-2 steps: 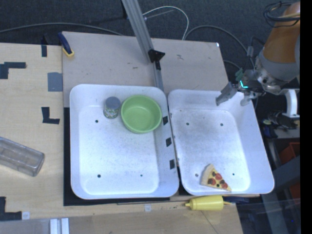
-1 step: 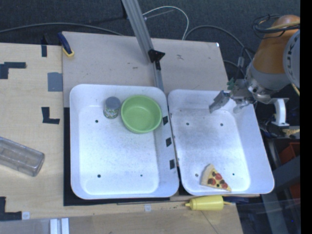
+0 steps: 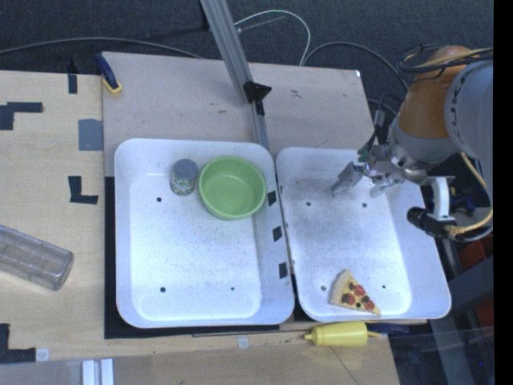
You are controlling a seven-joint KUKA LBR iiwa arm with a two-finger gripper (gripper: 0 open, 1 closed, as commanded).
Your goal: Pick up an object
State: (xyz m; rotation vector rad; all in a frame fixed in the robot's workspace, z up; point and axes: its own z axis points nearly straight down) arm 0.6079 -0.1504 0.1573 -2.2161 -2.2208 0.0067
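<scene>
Scuffed wooden bench [image 3: 184, 95], two white bins [image 3: 200, 295] — gripper [image 3: 361, 176] spread above the right one, nothing pinched.

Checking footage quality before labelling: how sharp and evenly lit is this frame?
Camera view: soft overall, light even, no harsh glare on the white bins; the gripper is blurred, while the green bowl and pizza slice read clearly.

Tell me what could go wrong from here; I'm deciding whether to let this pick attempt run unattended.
1. The gripper sits near the far edge of the right white bin, while the flat toy pizza slice lies near its front edge; a straight descent would likely grab nothing.
2. The slice lies flat, so fingers may slide over it.
3. The small grey-lidded can touches the green plastic bowl, leaving little finger room there.
</scene>
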